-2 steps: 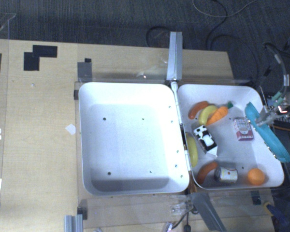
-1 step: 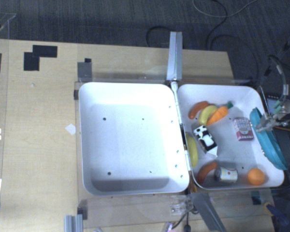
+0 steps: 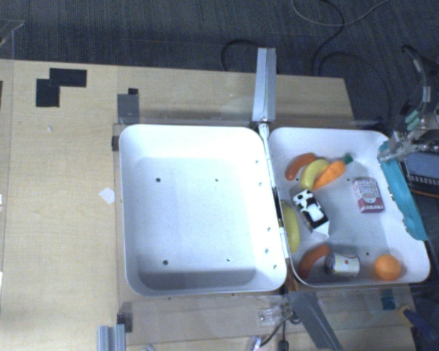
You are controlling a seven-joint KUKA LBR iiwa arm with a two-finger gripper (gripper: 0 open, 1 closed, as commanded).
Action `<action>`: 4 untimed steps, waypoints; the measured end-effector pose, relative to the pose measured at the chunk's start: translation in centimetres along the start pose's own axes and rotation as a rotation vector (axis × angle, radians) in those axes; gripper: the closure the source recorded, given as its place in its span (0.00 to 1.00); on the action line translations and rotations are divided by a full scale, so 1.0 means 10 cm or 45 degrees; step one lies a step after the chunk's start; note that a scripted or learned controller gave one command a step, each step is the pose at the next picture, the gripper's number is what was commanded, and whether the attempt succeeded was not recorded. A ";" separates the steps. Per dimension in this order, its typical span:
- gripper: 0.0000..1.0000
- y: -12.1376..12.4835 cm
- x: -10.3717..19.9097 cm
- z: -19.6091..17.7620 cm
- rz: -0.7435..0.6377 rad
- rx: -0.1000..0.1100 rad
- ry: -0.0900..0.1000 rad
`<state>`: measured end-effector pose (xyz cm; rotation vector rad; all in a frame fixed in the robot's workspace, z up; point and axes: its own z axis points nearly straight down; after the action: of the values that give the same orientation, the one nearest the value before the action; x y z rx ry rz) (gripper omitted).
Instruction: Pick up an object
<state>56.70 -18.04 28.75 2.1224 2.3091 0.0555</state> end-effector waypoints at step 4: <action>1.00 -0.73 0.37 -0.09 0.071 0.034 -0.022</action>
<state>49.10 -14.95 29.55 2.1910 2.2539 0.0070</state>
